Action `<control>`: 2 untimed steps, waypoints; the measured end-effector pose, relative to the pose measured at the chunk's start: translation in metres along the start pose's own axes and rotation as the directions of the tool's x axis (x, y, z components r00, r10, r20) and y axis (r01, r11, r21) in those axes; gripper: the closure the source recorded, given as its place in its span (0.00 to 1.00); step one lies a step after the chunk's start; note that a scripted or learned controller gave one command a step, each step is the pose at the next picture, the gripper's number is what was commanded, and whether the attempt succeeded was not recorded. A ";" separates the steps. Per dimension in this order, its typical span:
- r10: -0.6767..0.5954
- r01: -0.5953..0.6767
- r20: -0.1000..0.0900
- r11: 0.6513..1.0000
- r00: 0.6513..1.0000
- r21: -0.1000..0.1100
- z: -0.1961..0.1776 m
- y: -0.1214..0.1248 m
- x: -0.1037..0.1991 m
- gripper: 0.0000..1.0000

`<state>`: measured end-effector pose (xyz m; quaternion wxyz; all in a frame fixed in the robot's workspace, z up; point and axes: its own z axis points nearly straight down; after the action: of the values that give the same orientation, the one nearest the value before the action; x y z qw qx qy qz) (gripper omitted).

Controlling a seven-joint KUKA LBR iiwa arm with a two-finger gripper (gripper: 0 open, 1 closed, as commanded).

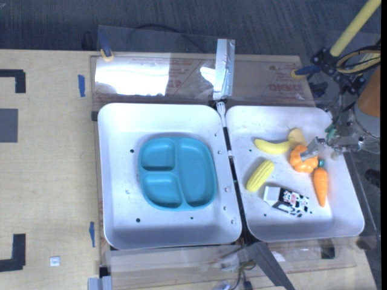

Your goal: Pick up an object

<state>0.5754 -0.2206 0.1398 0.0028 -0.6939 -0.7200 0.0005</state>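
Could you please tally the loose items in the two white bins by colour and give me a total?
Yellow: 2, a yellow plastic banana and a yellow toy corn cob
Orange: 2, an orange toy carrot and a round orange toy fruit
Blue: 1, a blue divided plastic plate
Black-and-white: 1, a small cow-patterned carton
Total: 6

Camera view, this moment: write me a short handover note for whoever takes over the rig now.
Hand: low at the right bin's right side, over the orange toy; grip unclear.
Right bin: banana, corn, carrot, cow-print carton, orange toy.
Left bin: blue divided plate.
Done: nothing visibly lifted.
Left: secure one object, probably the orange toy, and raise it.
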 end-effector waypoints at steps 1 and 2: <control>-0.065 0.065 -0.010 0.998 0.998 -0.008 0.047 -0.025 0.010 0.00; -0.063 0.063 0.000 0.998 0.998 -0.011 0.036 -0.024 0.006 1.00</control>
<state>0.5507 -0.2151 0.1040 -0.0007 -0.6709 -0.7416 -0.0037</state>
